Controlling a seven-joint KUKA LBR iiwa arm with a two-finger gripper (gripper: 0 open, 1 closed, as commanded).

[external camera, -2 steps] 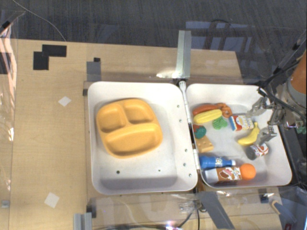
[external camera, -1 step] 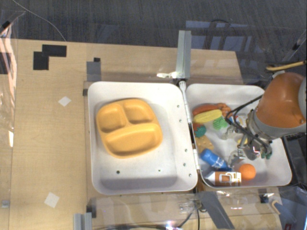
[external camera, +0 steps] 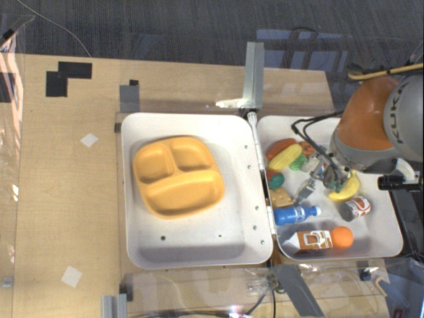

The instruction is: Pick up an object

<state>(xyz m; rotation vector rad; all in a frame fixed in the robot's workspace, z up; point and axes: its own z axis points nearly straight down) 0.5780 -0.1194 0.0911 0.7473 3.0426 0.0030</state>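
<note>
Near the right bin's middle, the hand (external camera: 317, 179), grip unreadable, hovers beside the banana (external camera: 346, 188) lying diagonally.

I saw a mustard-yellow divided plastic tray (external camera: 177, 175) in a white shallow bin (external camera: 199, 250), a blue plastic bottle (external camera: 293, 214), an orange ball (external camera: 342, 238) and a yellow plastic banana (external camera: 347, 189).

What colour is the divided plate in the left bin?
Yellow-orange, plain; the divided plate shows clearly in the camera view.

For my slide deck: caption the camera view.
Grey arm's gripper low in the cluttered right white bin; yellow divided plastic plate in the left white bin.
</note>
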